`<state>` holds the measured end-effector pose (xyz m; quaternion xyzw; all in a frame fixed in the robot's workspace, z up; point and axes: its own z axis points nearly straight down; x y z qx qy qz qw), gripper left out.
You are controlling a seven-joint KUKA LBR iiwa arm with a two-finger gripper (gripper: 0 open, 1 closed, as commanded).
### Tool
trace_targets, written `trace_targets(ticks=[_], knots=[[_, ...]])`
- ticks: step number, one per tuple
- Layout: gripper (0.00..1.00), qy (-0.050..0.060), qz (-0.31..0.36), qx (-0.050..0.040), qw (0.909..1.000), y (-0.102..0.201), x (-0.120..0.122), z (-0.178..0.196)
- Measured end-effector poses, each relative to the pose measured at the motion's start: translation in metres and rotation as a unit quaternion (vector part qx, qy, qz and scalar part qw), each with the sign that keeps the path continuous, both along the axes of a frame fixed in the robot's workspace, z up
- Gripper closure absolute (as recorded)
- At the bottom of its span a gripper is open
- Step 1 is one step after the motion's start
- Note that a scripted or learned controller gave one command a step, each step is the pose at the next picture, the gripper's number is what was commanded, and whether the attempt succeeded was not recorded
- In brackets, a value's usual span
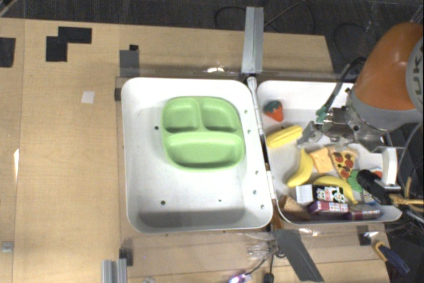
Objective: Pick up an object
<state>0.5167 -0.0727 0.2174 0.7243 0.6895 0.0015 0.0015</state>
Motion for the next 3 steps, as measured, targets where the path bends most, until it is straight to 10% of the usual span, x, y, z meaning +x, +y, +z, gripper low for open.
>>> trace_targets(ticks=[1, 2, 3], knots=[[0.00, -0.003, 0.101, -0.0010, 0.9949, -0.021, -0.007, -0.125], [1.00, -0.005, 0.102, 0.0008, 0.9948, -0.018, -0.005, -0.114], [1.00, -0.001, 0.010, 0.0002, 0.9999, 0.018, -0.011, -0.032]])
